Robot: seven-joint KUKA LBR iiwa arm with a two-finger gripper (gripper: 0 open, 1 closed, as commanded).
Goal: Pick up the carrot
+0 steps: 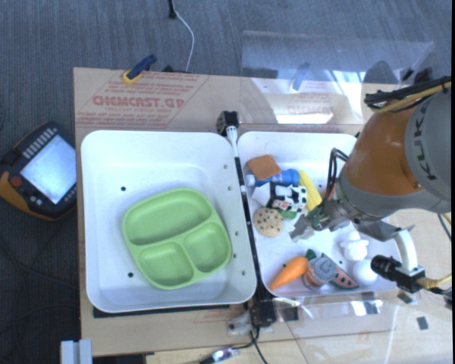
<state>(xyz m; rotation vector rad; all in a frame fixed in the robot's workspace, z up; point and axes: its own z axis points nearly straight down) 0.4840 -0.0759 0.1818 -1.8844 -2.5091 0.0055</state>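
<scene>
Low in the right shallow white plastic bin, the tapered orange carrot lies apart from the gripper; finger state unclear.

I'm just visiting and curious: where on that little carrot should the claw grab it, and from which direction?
Probably mid-body on the carrot, coming straight down from above. It lies flat and slanted, so the fingers should close across its narrow width. A can crowds its leafy end, so stay toward the orange part.

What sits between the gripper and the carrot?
Bare white bin floor, by the camera view; the gripper hangs just above the carrot, with the cookie off to the side.
</scene>
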